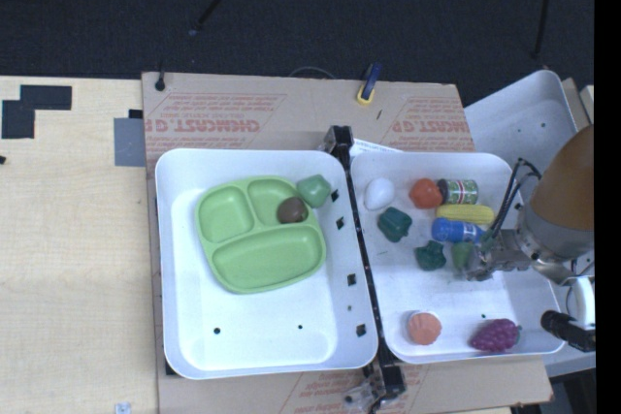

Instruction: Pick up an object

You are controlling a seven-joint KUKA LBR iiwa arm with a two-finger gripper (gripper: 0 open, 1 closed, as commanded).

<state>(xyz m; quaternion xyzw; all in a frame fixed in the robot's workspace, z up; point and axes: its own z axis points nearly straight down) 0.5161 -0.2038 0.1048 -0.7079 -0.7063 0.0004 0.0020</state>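
My gripper [477, 267] is low in the right bin [456, 305], at its right side, reaching in from the right. It sits just right of a small green piece [462, 252] and a dark green toy [430, 256]. Just above it lie a blue object [454, 231] and a yellow one [466, 213]. Further back are a can [461, 191], a red ball [424, 193], a white egg [378, 194] and another dark green toy [394, 224]. Near the front edge lie a peach-coloured ball [423, 328] and purple grapes [495, 335].
The left bin [194, 325] holds a green divided plate [262, 257] with a brown ball [291, 209] on it and a pale green block [313, 190] at its rim. A black divider [357, 247] separates the bins. The arm's body [568, 199] overhangs the right bin's right edge.
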